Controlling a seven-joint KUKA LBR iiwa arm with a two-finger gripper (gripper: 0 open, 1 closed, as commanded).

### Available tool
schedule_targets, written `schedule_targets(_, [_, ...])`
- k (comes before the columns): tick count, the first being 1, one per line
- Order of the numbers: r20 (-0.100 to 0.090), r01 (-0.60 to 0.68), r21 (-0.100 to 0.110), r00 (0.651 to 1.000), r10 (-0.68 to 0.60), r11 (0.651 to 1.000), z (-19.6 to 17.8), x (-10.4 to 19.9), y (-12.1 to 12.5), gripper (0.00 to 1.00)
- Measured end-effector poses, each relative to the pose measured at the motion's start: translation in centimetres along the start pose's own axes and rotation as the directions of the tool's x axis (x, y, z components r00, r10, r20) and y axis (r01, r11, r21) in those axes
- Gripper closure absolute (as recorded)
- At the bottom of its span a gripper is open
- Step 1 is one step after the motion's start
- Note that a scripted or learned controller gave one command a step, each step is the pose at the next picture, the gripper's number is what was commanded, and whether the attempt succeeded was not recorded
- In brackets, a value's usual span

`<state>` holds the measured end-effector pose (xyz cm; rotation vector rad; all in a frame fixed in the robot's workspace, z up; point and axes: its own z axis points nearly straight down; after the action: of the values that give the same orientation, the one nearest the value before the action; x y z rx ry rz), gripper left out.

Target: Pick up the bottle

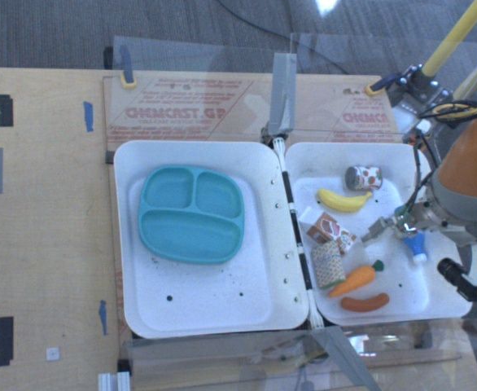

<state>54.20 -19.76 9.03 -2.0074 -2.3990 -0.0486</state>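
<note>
Overhead slanted view of a wooden counter (43, 259) bearing two shallow white bins side by side. The left bin (222, 300) contains a teal divided plate (191, 215) with three compartments, lying flat toward the bin's upper left. The right bin (409, 296) contains the loose items: a small can (363, 177) lying on its side near the far wall; a banana (343, 199) just in front of the can; a small brown-and-white carton (328, 230) beside the divider between the bins; a patterned pouch (328, 264) just below the carton; a carrot (355, 279) with a green top, lying at a slant and touching the pouch; and a sausage (365, 302) near the front wall, just below the carrot. The grey arm with its orange band (470, 165) enters from the right, and the gripper (403, 222) hangs low over the right half of the right bin. The bottle (416, 246), small, pale and blue-marked, lies directly at the gripper, right of the carrot and well apart from the can. Whether the fingers are spread, pressed together or pinching the bottle cannot be told at this resolution.
</note>
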Motion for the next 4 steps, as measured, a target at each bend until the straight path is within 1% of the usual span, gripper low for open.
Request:
schedule_targets(1, [0.023, -0.005, -0.007, 1.000, 0.005, 1.000, -1.2, -0.8, -0.1, 1.00])
schedule_targets(2, [0.035, -0.424, 0.001, 0.905, 0.423, 0.906, -12.4, 5.6, 1.3, 1.00])
schedule_targets(3, [0.035, -0.424, 0.001, 0.905, 0.423, 0.906, -12.4, 5.7, 1.3, 0.00])
schedule_targets(4, [0.034, -0.515, 0.000, 0.856, 0.515, 0.857, -3.2, -0.2, -1.1, 0.00])
